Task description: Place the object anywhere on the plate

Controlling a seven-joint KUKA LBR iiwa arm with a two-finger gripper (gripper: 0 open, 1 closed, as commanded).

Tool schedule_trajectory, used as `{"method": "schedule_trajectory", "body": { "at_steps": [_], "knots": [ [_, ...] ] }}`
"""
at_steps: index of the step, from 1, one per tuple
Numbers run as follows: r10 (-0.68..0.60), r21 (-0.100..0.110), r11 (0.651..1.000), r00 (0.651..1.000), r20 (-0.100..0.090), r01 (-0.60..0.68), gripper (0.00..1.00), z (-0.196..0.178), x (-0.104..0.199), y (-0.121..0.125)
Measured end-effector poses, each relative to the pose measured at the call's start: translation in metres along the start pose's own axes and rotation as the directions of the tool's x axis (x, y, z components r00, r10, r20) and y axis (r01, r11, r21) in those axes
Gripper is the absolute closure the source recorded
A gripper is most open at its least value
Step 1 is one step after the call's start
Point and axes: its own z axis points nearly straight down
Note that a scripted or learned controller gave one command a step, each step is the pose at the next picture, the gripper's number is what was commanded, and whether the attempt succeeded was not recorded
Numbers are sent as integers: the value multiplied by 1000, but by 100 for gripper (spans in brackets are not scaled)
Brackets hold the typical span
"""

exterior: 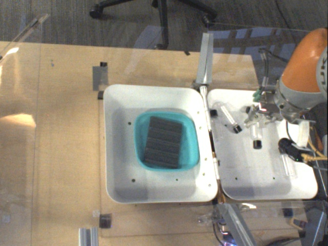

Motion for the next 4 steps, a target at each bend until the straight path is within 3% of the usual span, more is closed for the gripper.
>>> {"method": "schedule_trajectory", "body": {
  "at_steps": [1,2,3,4],
  "knots": [
    [-127,2,992,992,-2,127,100,-12,103,-47],
    [-126,1,992,992,-2,126,0,-13,102,-47],
    [-191,0,982,982,0,191,0,-4,45,1],
    [-110,-2,994,994,1,110,0,-65,-20,-55]
  ]
}}
